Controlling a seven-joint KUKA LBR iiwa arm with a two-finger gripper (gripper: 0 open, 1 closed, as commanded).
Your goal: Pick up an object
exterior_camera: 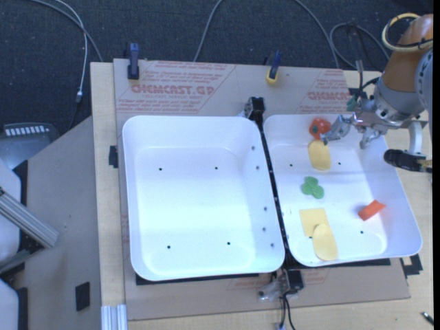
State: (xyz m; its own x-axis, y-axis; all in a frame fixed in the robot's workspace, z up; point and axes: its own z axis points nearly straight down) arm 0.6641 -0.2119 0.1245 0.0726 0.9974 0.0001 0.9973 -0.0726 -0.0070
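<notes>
Gripper [350,130] over right bin [405,212] at its 12 o'clock rim, fingers apart, nothing between them. Red obj [319,126] just at gripper's 9 o'clock; yellow oval [320,157] at 7. Green piece [313,187] mid-bin, orange block [371,210] at 4, yellow slab [313,220] touching 2nd yellow oval [325,243] at 7.

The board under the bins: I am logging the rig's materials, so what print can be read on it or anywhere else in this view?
"CHEMCAST GP", red print on the board, left of the yellow clamp; small lines around it are too blurred to read.
The same red print repeated on the board's right part, near the gripper: too blurred to read.
Nothing legible on the white bins or the objects in the right one.
</notes>
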